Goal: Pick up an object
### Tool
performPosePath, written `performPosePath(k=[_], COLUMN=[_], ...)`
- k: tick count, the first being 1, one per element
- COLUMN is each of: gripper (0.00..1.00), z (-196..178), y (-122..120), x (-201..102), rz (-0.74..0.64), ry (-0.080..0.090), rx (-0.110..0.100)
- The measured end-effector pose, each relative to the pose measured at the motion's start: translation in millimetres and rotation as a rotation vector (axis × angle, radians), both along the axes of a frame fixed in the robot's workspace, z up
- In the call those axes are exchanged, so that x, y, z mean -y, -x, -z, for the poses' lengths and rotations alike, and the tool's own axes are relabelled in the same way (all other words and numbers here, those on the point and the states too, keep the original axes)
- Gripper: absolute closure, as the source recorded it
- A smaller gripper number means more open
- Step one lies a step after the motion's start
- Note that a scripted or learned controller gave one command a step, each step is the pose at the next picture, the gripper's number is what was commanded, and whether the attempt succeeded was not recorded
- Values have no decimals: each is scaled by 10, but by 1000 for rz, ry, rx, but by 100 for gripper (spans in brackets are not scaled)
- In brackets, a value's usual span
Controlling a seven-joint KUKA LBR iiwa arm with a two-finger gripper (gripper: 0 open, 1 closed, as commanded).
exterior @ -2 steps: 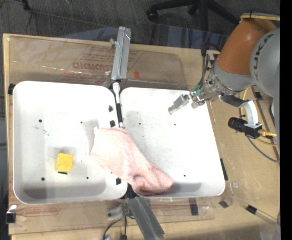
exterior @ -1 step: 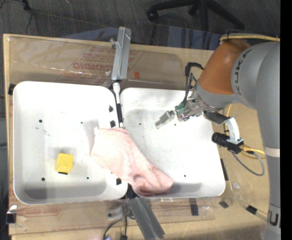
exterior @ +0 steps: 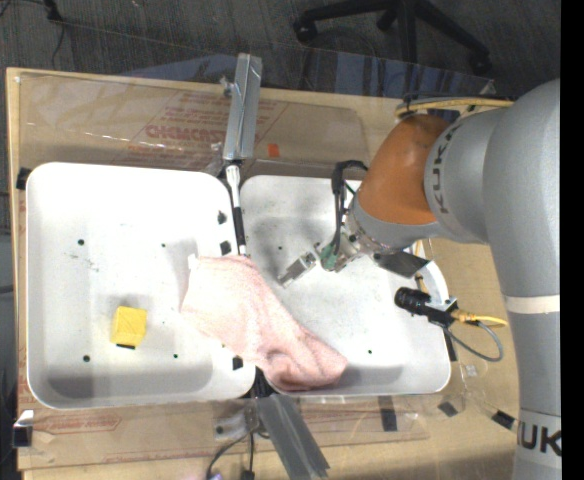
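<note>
A pink cloth (exterior: 257, 318) lies crumpled over the divider between the two white bins, most of it in the right bin (exterior: 402, 363). A small yellow block (exterior: 130, 326) sits in the left bin (exterior: 72, 198), near its front. My gripper (exterior: 302, 266) is low inside the right bin, pointing left. It sits just above and to the right of the cloth's upper edge, close to it, and I see nothing in it. The grey arm with its orange band (exterior: 402, 178) reaches in from the right.
A metal bar (exterior: 240, 118) rises from the back of the divider between the bins. A tiny orange item (exterior: 273, 150) lies on the bench behind the right bin. Bare bin floor shows in the left bin's back half.
</note>
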State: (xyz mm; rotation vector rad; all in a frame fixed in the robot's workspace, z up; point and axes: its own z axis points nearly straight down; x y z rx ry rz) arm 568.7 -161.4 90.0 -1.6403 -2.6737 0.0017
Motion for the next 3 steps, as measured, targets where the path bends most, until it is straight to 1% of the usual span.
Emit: performPosePath(k=[1,2,3], gripper=[0,0,0], z=[-471,-119,-2], y=[-414,6,10], x=[224,-511,-382], rz=[-33,-161,252], ry=[1,5,3], rx=[2,4,1])
